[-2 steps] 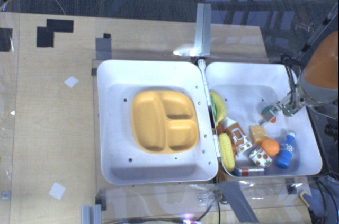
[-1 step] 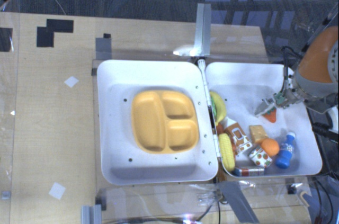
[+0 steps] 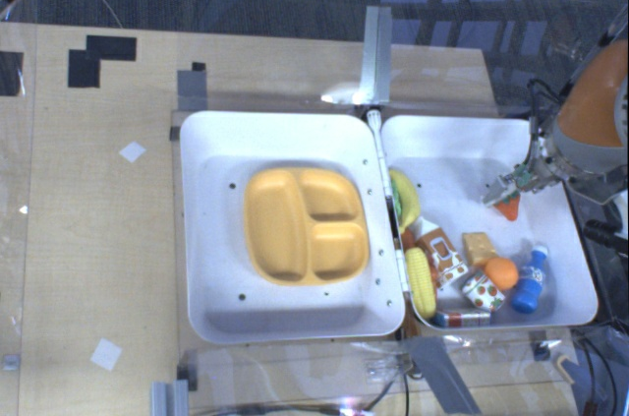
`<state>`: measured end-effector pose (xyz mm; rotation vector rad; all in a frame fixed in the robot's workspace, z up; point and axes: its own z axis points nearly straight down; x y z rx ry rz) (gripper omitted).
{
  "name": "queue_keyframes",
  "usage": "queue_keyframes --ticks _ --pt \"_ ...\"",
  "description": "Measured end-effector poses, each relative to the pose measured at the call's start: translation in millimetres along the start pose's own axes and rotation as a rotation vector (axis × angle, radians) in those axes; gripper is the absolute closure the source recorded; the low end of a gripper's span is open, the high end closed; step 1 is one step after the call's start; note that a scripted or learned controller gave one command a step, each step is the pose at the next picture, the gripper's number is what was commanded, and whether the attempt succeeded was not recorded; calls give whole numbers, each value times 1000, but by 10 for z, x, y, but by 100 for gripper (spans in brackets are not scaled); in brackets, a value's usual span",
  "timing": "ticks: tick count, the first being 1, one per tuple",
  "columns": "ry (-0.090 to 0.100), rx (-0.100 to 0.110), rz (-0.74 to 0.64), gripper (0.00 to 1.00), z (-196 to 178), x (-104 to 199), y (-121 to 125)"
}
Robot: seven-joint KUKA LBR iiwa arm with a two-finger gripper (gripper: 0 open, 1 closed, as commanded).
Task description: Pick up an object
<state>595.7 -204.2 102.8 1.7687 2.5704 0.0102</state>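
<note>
One fixed camera looks down at a slant (from well above) on the pale wooden bench (image 3: pixel 88 237), framing both shallow white plastic bins (image 3: pixel 211 208).

Left of the gripper (image 3: pixel 511 180), a yellow divided tray (image 3: pixel 305 225) sits in a white bin (image 3: pixel 211 208). Just below the gripper is a small orange-red piece (image 3: pixel 508 206). Lower down lie an orange ball (image 3: pixel 501 273), a blue bottle (image 3: pixel 529 284), a tan block (image 3: pixel 478 247), yellow corn (image 3: pixel 421 273) and a yellow-green banana (image 3: pixel 404 196). The tabletop (image 3: pixel 88 237) is pale wood with black patches (image 3: pixel 98 58).
</note>
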Motion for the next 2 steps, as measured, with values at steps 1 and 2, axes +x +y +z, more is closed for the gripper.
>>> queue_keyframes --ticks 1,2 --pt "9 10 -78 100 -128 -86 213" --pt "8 8 311 100 -903 412 405"
